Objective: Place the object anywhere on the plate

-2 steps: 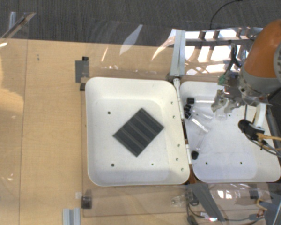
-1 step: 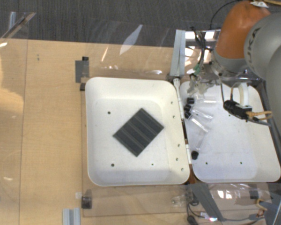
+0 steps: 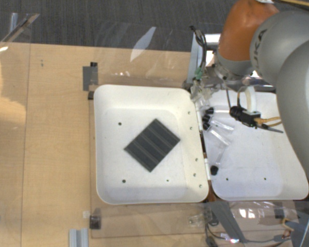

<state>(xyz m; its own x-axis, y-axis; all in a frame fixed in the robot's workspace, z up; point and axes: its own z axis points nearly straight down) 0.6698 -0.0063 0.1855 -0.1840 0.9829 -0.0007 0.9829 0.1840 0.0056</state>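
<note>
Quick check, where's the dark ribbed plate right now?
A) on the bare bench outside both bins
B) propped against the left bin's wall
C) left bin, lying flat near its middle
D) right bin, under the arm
C: the dark ribbed plate lies flat, turned diamond-wise, near the middle of the left bin, apart from all its walls; the arm is over the right bin.
</note>
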